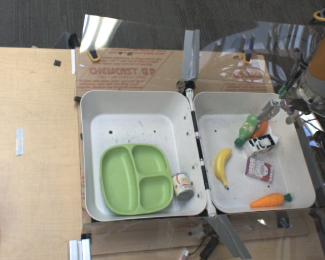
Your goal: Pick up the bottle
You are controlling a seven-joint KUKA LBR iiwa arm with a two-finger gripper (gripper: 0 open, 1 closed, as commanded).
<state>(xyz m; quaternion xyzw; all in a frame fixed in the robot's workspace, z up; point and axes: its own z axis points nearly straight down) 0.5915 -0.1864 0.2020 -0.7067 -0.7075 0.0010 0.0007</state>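
Lying tilted in right bin (303,161), upper part: green bottle (247,129), against orange-and-black item (261,136). Gripper (272,111) just beside bottle top, finger state impossible to tell. Nearby: banana (222,166), pink packet (259,169), carrot (268,200). Left bin (92,145): green tray (135,177), small can (182,186).

bottle (247,130) in right bin (303,169), behind banana (222,166); tray (136,178) in left bin (89,145).

Two white bins (135,104) hold one green divided plate (136,177), one small can (182,185), one green bottle (246,130), one banana (222,165), two carrots (268,200), one pink packet (259,169) and one black-and-white carton (261,143).
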